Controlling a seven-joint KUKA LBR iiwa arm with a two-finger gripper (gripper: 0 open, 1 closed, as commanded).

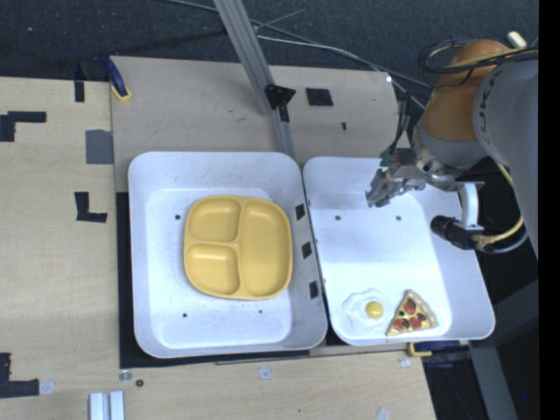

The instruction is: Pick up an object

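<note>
Camera view: at the near edge of the right bin (455, 261), a fried egg toy (365, 308) and a pizza slice toy (411, 313) are lying side by side, just apart. In the left bin (149, 234), a yellow divided plate (238, 247) is sitting centrally. Farther back, the gripper (378, 195) is hovering over the right bin's far part, well apart from both toys, grasping nothing; finger state: cannot tell.
</note>
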